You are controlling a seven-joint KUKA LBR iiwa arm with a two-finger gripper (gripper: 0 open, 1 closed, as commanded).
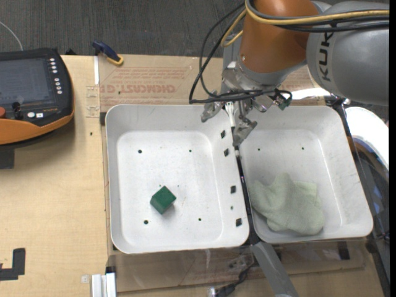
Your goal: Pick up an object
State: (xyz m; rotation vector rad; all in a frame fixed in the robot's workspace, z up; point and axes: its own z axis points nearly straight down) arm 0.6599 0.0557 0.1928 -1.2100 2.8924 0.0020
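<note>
A small green cube [163, 200] lies in the left bin [124, 166], towards its front. A crumpled pale green cloth [289, 203] lies in the front part of the right bin [334, 141]. My gripper [237, 127] hangs below the orange wrist band, over the back of the wall where the two bins meet. It is well behind both the cube and the cloth and touches neither. I see nothing held in it.
A teach pendant [31, 94] with an orange rim rests on the bench at far left. A blue and yellow clamp [107, 52] lies at the back edge. Black cables [213, 60] loop off the wrist over the cardboard behind the bins.
</note>
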